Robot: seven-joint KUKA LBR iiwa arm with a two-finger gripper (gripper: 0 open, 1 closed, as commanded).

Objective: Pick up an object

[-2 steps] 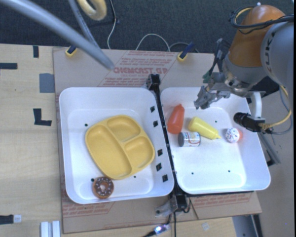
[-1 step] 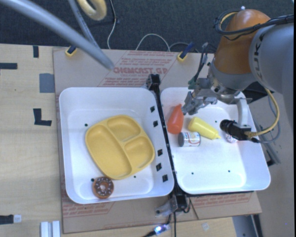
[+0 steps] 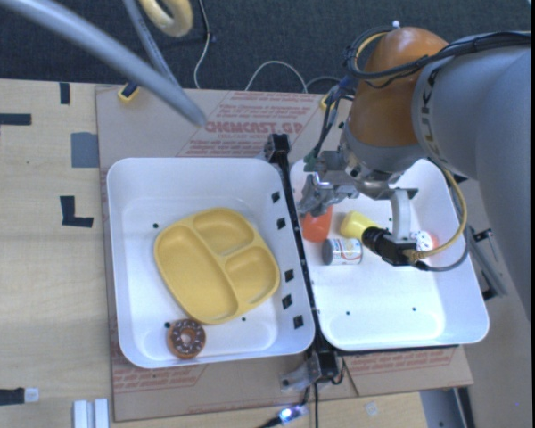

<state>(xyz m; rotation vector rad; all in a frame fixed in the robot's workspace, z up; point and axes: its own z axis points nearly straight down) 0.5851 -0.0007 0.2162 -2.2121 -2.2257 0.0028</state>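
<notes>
Items as I see them from the console, left to right:

1. Left bin [image 3: 132, 194]: holds a yellow divided plate [image 3: 216, 261] at its middle. A donut [image 3: 186, 338] lies just near of the plate, towards the near-left corner.
2. Right bin [image 3: 392, 315]: an orange piece [image 3: 316, 228] sits against its left wall, at the far end.
3. Gripper [image 3: 315, 194]: directly over the orange piece. I cannot tell whether the claw is open or closed.
4. Can [image 3: 343, 251]: on its side, just right of the orange piece.
5. Yellow block [image 3: 357, 224]: just far of the can.
6. Arm [image 3: 481, 105]: enters from the far right.
</notes>
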